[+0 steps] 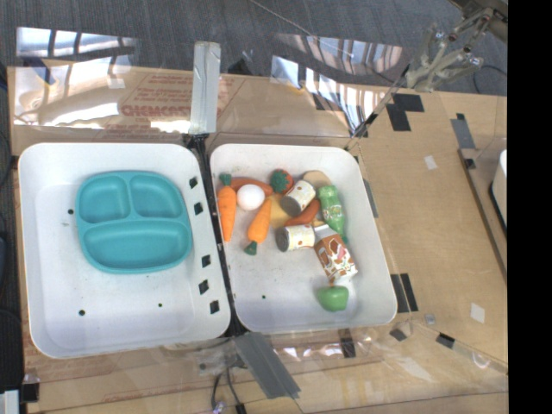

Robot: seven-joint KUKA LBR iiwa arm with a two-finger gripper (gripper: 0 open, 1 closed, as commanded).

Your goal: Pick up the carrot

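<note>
Carrot (pixel 227 211) by right bin (pixel 366 222) left wall, unobstructed; second carrot (pixel 260 222) beside; gripper state unknowable.

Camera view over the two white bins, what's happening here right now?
Nothing is being handled at this moment. The right white bin holds a heap of toy food: two orange carrots lie near its left wall, one along the wall and one slanted beside it, next to a white egg-shaped ball, small printed cans and a green apple-like piece. The left white bin holds a teal divided plate. The carrot pick has not begun.
</note>
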